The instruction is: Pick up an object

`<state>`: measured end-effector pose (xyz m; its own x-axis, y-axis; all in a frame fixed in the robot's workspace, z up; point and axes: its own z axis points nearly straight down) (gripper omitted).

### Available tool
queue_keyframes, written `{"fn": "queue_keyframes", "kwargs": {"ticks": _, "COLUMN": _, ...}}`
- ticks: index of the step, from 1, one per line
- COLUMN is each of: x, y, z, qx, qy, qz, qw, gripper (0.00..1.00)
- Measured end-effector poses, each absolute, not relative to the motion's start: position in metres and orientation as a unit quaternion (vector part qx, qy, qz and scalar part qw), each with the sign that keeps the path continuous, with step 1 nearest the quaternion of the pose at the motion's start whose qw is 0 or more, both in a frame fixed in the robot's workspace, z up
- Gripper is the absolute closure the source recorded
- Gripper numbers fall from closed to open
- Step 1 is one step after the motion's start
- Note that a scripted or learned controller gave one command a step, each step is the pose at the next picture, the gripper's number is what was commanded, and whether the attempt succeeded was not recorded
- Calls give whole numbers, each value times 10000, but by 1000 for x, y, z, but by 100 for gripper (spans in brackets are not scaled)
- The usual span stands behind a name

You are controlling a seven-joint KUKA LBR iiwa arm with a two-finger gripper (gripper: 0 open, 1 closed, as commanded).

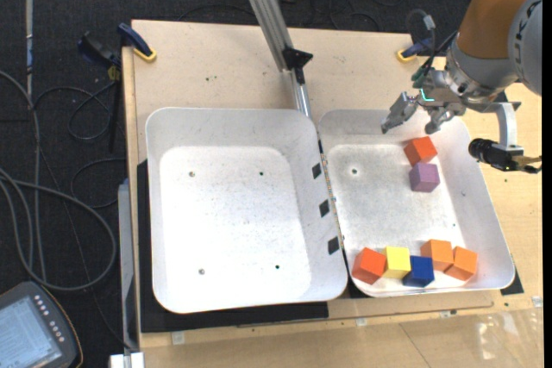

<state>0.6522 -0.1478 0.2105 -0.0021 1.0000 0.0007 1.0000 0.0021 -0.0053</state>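
From above, the arm (496, 21) reaches in from the right and ends over the far part of the right bin (492, 211). Its tool (416, 115) hangs there with its two fingers spread apart, one pointing down-left toward the bin's far rim and the other near the upper edge of an orange block (420, 150). Nothing lies between the fingers; the tool is released and grasps nothing. Whether the nearer finger touches the orange block cannot be told.

Just below that orange block sits a purple block (423, 177), the two close together or touching at a corner. Along the near wall of the right bin is a row of blocks: a red-orange one (370, 264), a yellow one (398, 259), a blue one (420, 271), and two more orange ones (439, 253) (464, 262), packed side by side.

The left bin (172, 134) lies beside the right one on the desk (216, 56), their rims meeting in the middle.
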Motion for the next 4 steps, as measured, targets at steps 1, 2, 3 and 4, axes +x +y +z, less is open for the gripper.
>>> {"fn": "queue_keyframes", "kwargs": {"ticks": 1, "x": 653, "y": -148, "z": 213, "qx": -7060, "qy": -7082, "qz": 8, "qw": 5, "gripper": 0}}
{"fn": "queue_keyframes", "kwargs": {"ticks": 2, "x": 653, "y": -149, "z": 170, "qx": -7069, "qy": -7073, "qz": 15, "qw": 14, "gripper": 0}}
{"fn": "queue_keyframes", "kwargs": {"ticks": 3, "x": 653, "y": -152, "z": 127, "qx": -7071, "qy": -7071, "qz": 16, "qw": 15, "gripper": 0}}
{"fn": "queue_keyframes", "kwargs": {"ticks": 4, "x": 652, "y": -151, "z": 93, "qx": -7068, "qy": -7074, "qz": 14, "qw": 12, "gripper": 0}}
